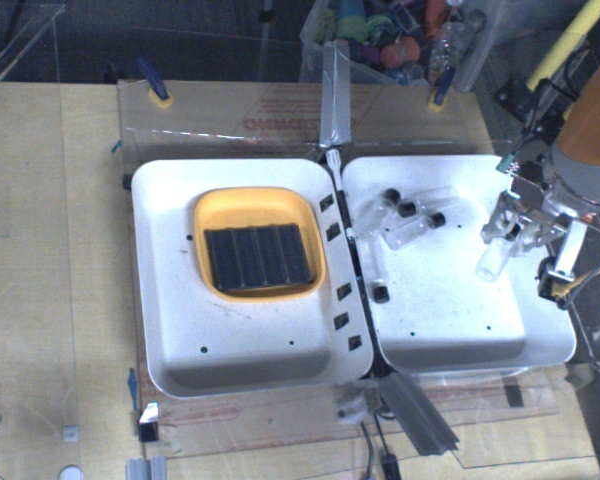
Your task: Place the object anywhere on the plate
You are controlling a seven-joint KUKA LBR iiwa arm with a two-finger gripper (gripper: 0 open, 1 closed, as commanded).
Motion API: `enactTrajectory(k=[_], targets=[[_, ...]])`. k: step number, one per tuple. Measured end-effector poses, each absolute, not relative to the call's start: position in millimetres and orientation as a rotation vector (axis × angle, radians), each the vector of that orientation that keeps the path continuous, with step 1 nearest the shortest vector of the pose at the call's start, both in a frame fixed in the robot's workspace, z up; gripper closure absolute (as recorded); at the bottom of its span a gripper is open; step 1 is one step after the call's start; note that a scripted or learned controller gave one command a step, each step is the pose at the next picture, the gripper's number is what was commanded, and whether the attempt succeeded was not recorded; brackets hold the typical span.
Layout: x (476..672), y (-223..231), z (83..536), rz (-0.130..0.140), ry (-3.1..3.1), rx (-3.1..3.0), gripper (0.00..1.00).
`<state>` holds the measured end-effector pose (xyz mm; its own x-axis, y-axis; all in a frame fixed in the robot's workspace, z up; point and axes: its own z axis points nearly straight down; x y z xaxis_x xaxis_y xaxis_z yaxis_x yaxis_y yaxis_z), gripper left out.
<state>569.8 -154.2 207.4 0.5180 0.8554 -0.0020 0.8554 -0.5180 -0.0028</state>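
The left bin (pixel 170 348) holds a yellow plate (pixel 208 208) with rounded corners, set toward the bin's far half, and on the plate lies a dark ribbed rectangular piece (pixel 258 256) that covers most of its floor and reaches nearly to its near rim. A row of small black clips (pixel 342 290) runs along the seam where the two bins meet. Just right of that seam, in the right bin (pixel 450 343), a loose cluster of clear vials with black caps (pixel 410 218) lies near the far left corner, the vials on their sides and touching or overlapping one another. One more black-capped vial (pixel 378 290) lies apart from them, close to the seam and nearer the camera. Further right, a clear vial (pixel 495 258) hangs tilted over the right part of this bin, its upper end up among the fingers of the gripper (pixel 508 230) and its lower end pointing down and to the left above the white floor. The gripper appears closed around that upper end, though the metal parts crowd together there and the contact is hard to read exactly. This vial is well apart from the plate, which sits in the other bin. The grey arm (pixel 580 193) comes in from the right edge, with its orange band (pixel 592 128) above it.
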Motion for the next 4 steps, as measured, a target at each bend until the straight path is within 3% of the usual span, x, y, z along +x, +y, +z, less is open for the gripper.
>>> enactTrajectory(k=[1,2,4], targets=[[535.3,-153,168,0.004,-1.723,-2.621,1.0],[535.3,-154,168,0.004,-1.723,-2.622,0.0],[541.0,-214,222,-0.001,-2.119,-2.323,0.0]])
